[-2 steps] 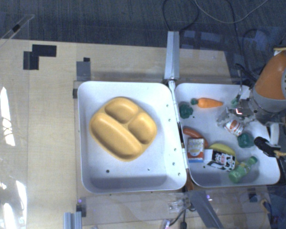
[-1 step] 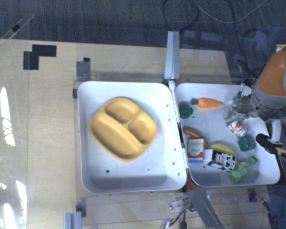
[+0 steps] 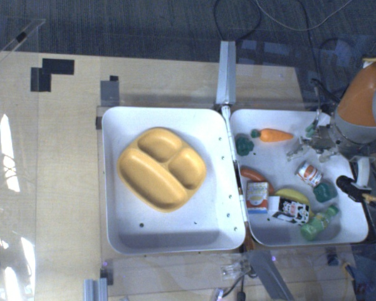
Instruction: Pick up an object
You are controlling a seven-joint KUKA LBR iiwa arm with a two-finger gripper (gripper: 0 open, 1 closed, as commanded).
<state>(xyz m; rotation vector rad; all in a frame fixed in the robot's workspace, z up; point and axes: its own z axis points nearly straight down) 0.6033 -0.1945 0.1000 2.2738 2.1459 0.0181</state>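
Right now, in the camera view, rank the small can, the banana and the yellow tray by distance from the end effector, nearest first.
Measured from the end effector in the right bin's upper part:
1. Small can, just below it in the same bin.
2. Banana, lower in the right bin, beside the cartons.
3. Yellow tray, far off in the left bin.

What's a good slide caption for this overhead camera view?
KUKA arm's gripper hovers over the right bin of toy food, near a carrot; a yellow divided tray sits in the left bin.
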